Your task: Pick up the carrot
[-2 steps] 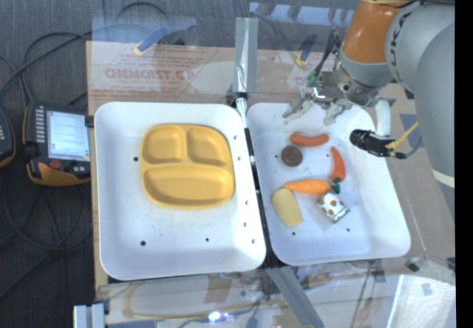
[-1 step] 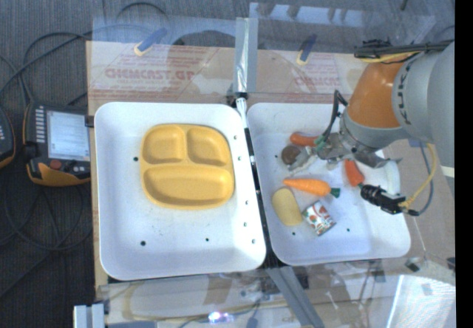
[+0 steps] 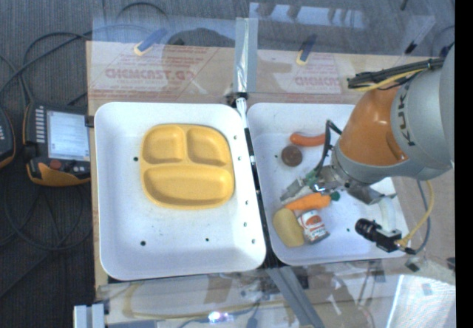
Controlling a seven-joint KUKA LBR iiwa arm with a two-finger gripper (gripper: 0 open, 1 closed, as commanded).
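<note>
Orange toy carrot [image 3: 309,202] with a green stub end lies flat on the floor of the shallow white right-hand bin [image 3: 334,250], near its front, just above a pale yellow potato-shaped piece [image 3: 287,227] and a small can with a red-and-white label [image 3: 316,226]. Seen from the overhead camera, the metal tool [image 3: 308,188] of the grey arm with the orange band [image 3: 373,134] hangs right over the carrot's upper edge, close enough that touching or apart cannot be told. Whether the tool is spread or closed cannot be told either, and nothing is seen in its hold.

The step in hand looks like the final approach to a grasp: the tool would have to settle squarely across the carrot, close, then lift without nudging the can beside it. A second reddish-orange sausage-shaped piece [image 3: 306,139] and a brown round disc [image 3: 293,156] lie further back in the same bin.

The shallow white left-hand bin [image 3: 118,193] holds a yellow three-compartment plastic tray [image 3: 187,165].

Black letters "KU" show on the orange band. The red print on the cardboard sheet [image 3: 155,72] under the bins is mirrored and unreadable, and the can's label is too small to read.
</note>
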